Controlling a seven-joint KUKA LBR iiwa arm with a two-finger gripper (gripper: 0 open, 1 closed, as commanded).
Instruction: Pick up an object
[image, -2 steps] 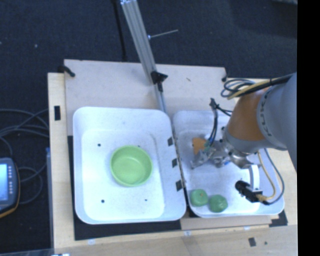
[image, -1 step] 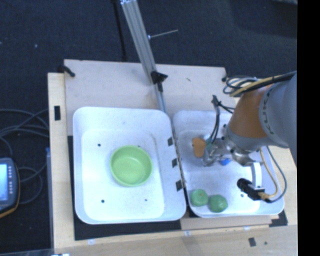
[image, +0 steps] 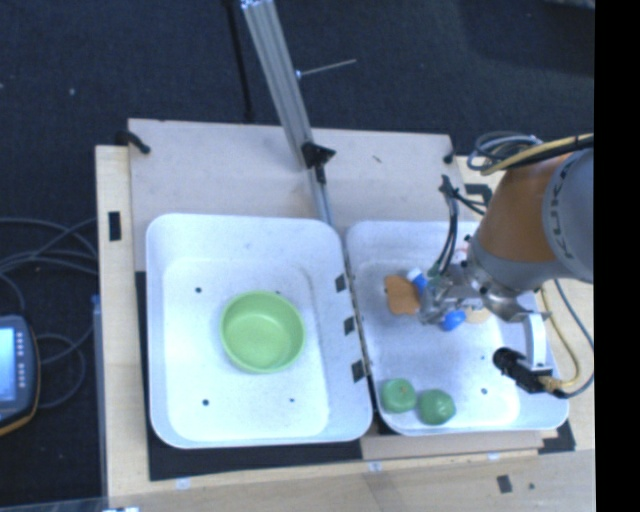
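You have two white bins side by side: the left bin (image: 180, 300) holds a green bowl (image: 262, 331) sitting upright near its middle, well apart from the arm (image: 525, 215), which reaches over the right bin (image: 470, 365). The bowl is the largest thing on offer; it looks like light, stiff plastic, smooth and likely slippery, so you would take it by the rim, one finger inside and one outside, not across its width. In the right bin, two green round pieces (image: 417, 400) lie touching each other near the front wall; they look small and light, perhaps soft, and round things tend to roll, so close across the middle of one and expect the neighbour to get nudged. An orange-brown piece (image: 401, 295) lies just beside the gripper (image: 440, 305), toward the bins' shared wall; it looks flat-sided and light, probably the easiest to pinch across its narrow sides. Small blue bits (image: 452, 320) show right at the gripper, but you cannot tell whether they are loose objects or part of the tool. How far the gripper is spread is hidden from this angle, and nothing can be seen held in it, so treat the pick as not yet made.
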